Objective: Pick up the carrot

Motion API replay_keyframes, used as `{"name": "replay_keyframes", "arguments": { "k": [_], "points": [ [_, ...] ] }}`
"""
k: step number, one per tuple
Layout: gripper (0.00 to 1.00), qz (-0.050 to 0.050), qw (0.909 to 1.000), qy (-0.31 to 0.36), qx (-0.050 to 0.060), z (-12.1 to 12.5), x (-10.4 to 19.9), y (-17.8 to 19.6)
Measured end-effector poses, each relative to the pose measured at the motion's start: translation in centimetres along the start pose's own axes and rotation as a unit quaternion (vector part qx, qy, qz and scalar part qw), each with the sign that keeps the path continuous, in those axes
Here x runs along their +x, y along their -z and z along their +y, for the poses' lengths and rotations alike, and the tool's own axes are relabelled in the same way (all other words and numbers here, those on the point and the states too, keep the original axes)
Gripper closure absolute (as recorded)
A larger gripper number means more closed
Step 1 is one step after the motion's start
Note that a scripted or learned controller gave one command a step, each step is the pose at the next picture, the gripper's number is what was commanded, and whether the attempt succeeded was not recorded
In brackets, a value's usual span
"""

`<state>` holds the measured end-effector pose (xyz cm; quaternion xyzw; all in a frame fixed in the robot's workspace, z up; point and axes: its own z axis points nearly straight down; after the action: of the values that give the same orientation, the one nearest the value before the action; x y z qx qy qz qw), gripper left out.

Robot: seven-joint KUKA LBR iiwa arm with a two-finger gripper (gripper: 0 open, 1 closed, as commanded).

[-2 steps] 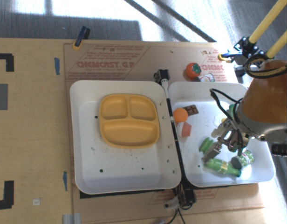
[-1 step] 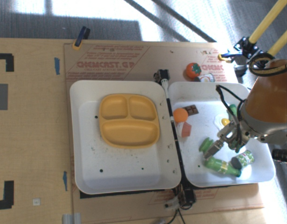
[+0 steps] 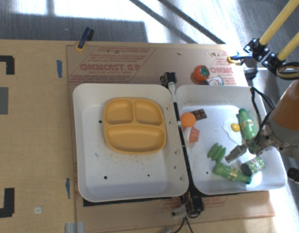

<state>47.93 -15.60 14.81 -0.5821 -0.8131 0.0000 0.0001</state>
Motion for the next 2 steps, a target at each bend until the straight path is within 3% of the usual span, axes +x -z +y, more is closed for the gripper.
{"name": "replay_keyframes", "arguments": {
  "k": [1, 2],
  "points": [
    [0.00, -0.002, 0.9947, 0.103, -0.001, -2.1, -6.5, 1.8],
    [1.00, -0.004, 0.9947, 0.103, -0.003, -2.0, -6.5, 2.9]
  ]
}}
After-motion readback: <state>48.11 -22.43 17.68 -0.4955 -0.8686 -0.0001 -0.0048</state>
